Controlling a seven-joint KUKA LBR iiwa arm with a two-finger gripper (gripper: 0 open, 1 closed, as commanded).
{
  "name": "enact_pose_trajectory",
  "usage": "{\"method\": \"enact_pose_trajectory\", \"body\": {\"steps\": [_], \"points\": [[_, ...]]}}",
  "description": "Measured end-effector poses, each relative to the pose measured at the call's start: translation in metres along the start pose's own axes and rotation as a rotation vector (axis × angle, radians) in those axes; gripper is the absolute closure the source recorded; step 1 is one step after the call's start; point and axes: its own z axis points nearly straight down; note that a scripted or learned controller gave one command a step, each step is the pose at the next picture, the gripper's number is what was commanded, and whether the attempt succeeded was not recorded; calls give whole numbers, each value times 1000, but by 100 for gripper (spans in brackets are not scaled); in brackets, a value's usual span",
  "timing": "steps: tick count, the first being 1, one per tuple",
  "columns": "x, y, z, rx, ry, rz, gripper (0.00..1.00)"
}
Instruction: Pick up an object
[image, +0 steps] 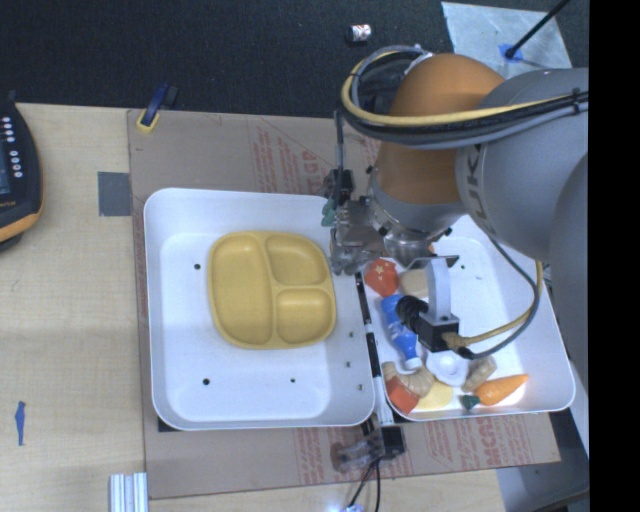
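Left white bin: one yellow plastic divided plate, three compartments, lying flat in the middle and well apart from the arm's work area.

Right white bin: a tight pile of small things. Red round tomato-like toy at the top of the heap, blue-and-white tube just below it with its long axis running roughly up-down in the view, orange carrot-shaped toy at the lower right, axis near horizontal.

Gripper sits low at the shared bin wall, upper left corner of the right bin. Can't tell its state, the wrist body blocks it. Nothing visibly in it.

My read: the red toy is the nearest target, just right of and slightly below the gripper. Short move, but neighbours are touching it, so a clean grasp looks doubtful.
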Motion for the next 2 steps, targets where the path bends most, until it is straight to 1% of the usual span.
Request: {"method": "enact_pose_trajectory", "body": {"steps": [1,2], "points": [[17,-45,47,11,-4,8,100],[123,-38,51,2,-1,-1,100]]}}
